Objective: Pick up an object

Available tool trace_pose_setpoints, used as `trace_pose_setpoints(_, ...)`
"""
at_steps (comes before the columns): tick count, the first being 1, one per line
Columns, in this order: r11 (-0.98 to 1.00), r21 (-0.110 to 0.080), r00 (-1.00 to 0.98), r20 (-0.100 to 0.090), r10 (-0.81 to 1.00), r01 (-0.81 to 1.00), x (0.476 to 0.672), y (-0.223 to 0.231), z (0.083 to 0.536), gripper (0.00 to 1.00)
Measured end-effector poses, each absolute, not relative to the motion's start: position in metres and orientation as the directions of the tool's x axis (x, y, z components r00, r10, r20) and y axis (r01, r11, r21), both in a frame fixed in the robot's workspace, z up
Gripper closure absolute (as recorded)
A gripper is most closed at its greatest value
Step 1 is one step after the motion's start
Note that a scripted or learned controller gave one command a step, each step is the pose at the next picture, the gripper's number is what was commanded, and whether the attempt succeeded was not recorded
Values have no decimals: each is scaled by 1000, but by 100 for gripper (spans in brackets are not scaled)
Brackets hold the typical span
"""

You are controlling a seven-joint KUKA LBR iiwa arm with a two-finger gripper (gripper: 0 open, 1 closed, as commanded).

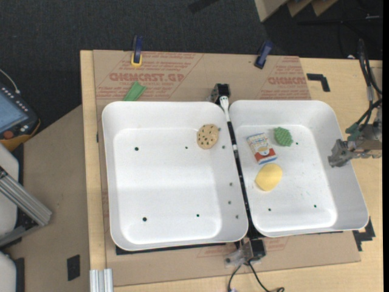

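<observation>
The right bin [316, 215] holds three things: a yellow lemon-like object [268, 177] near its middle, a small white, red and blue carton [261, 148] just above it, and a green knobbly object [282, 136] further back. A speckled cookie [207, 136] lies in the left bin [158, 224], near its back right corner. My gripper [338, 154] is low at the right bin's right rim, well apart from all the objects, with nothing seen in it.
A cardboard sheet [182, 72] lies under both bins, held by clips [137, 52] at the back. A green scrap [134, 91] lies on it behind the left bin. Cables [368, 78] hang at the right edge.
</observation>
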State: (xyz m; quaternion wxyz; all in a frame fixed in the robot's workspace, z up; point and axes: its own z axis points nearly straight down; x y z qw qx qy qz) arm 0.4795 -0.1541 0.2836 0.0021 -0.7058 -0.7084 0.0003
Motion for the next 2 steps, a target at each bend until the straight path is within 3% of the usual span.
trace_pose_setpoints(2,9,5,-9,1,1000,1000,480,4,316,100)
